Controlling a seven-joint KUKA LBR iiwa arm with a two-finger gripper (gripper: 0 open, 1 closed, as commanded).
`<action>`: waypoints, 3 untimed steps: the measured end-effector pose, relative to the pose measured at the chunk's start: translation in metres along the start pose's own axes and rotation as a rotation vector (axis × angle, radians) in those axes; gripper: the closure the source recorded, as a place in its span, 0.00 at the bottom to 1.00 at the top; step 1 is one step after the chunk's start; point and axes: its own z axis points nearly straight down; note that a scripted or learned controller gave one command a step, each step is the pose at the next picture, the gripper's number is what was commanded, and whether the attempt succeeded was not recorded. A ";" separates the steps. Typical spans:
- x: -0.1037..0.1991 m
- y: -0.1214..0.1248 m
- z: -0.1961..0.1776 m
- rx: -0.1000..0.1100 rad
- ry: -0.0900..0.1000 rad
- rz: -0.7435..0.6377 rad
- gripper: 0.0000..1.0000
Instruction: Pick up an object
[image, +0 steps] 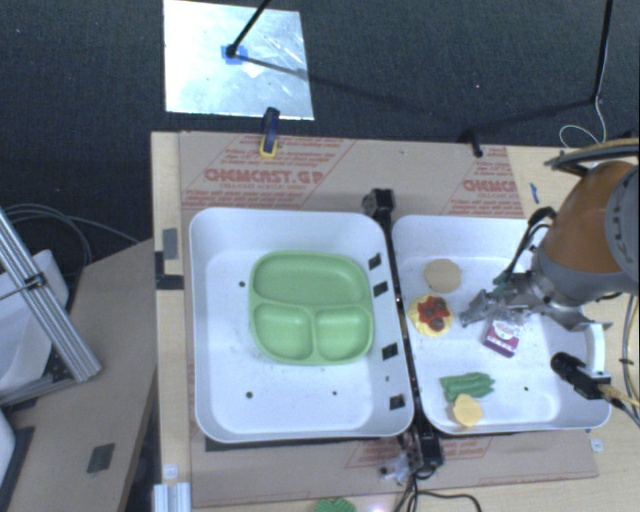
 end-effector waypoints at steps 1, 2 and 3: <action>-0.007 -0.033 -0.060 0.000 0.000 0.004 0.00; -0.014 -0.020 0.017 0.000 -0.003 0.004 0.00; -0.016 -0.036 0.026 0.004 0.001 0.004 0.00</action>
